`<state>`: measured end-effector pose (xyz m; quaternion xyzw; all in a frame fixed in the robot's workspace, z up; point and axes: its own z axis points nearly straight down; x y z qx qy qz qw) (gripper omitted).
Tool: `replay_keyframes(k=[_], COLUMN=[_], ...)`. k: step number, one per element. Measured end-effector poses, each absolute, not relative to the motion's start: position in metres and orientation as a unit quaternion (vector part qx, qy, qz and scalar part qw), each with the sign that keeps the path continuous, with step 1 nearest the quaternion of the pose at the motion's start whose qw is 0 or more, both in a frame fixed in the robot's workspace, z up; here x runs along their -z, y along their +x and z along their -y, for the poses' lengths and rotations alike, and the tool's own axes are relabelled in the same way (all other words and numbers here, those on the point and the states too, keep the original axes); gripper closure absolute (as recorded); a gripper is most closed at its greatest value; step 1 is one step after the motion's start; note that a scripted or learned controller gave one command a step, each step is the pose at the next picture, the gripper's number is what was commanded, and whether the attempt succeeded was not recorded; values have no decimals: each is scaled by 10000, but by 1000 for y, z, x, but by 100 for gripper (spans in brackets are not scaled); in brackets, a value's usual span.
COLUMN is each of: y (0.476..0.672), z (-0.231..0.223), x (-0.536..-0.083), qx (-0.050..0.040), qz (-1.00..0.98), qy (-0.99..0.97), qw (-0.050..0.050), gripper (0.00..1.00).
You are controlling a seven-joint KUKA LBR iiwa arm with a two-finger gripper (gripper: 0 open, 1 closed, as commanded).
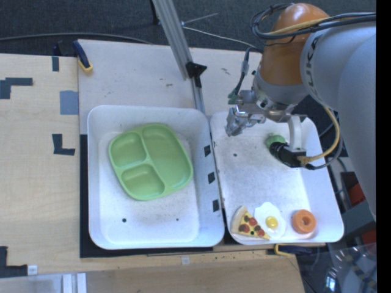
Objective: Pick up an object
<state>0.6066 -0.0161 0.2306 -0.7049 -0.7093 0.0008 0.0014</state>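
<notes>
Camera view, operator: your left bin point(101, 163) holds a green divided plate point(150, 161). In the right bin point(317, 157), a pizza slice point(248, 223), fried egg point(269, 217) and orange donut point(303, 221) line the near edge. Your gripper point(234, 124) hangs over that bin's far left corner, well apart from them, jaw state indiscernible.

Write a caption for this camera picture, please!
Robot gripper hovers above the right bin, far from pizza, egg, donut.
</notes>
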Motion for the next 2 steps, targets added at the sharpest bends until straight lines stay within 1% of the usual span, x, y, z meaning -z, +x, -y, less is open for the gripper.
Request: replay_keyframes(k=[1,2], y=[605,620], z=[-36,-98], x=[-221,-223], qx=[-8,4], qz=[7093,7100], qy=[-7049,-7042], qw=[16,10], gripper=[100,100])
